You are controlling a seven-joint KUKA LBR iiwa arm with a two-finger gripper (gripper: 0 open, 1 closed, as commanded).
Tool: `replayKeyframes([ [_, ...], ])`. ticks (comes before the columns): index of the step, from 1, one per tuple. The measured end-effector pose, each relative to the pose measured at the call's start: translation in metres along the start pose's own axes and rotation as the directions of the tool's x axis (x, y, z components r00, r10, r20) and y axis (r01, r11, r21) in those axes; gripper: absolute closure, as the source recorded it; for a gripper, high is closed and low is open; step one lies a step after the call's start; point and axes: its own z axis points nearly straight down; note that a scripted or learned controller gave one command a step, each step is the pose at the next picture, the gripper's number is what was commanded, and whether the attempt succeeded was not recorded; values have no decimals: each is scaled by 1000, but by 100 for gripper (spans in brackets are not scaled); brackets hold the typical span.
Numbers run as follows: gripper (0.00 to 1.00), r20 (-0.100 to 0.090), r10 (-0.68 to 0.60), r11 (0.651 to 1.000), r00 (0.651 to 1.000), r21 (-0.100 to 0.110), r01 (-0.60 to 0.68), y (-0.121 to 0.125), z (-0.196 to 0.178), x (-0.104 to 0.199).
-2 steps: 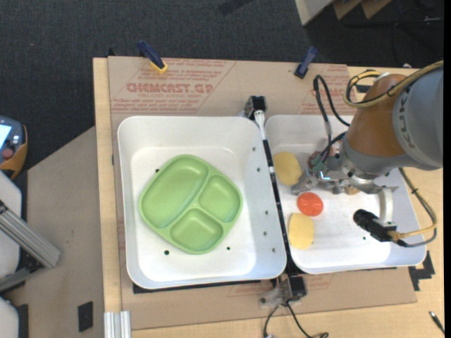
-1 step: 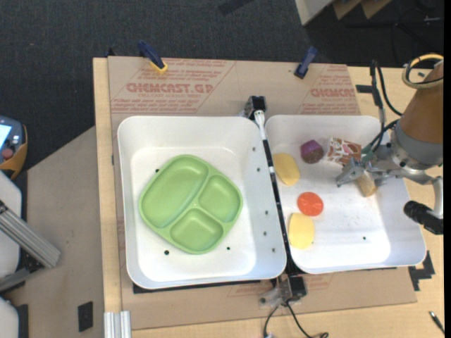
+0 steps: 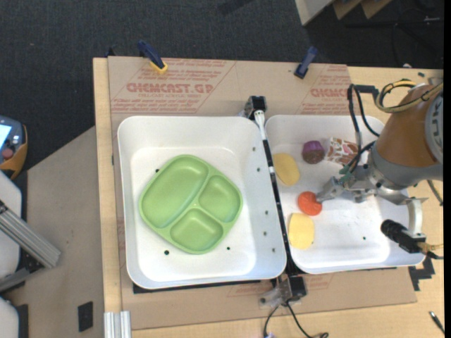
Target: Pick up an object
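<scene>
Gripper (image 3: 318,198) sat low in the right bin (image 3: 366,259), near its left wall; can't tell jaw state. Tip touched or nearly touched the orange-red ball (image 3: 308,203). Ball looked small, round, smooth: probably light, likely to roll, best pinched across its middle. Yellow pieces (image 3: 286,168) lay just beside, purple one (image 3: 313,151) toward the far edge.

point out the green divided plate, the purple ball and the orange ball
green divided plate (image 3: 191,203), camera view, centre where the dividers meet
purple ball (image 3: 313,151), camera view, middle of its top
orange ball (image 3: 308,203), camera view, middle of its top
</scene>
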Motion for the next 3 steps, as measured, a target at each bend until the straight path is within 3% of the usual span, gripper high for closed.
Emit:
replayKeyframes([
  [1,100,2,-1,1000,1000,-3,1,1,-12,-1],
  [2,100,4,2,1000,1000,-2,-2,-14,-1,-68],
  [3,100,3,-5,1000,1000,-7,5,10,-55,-41],
])
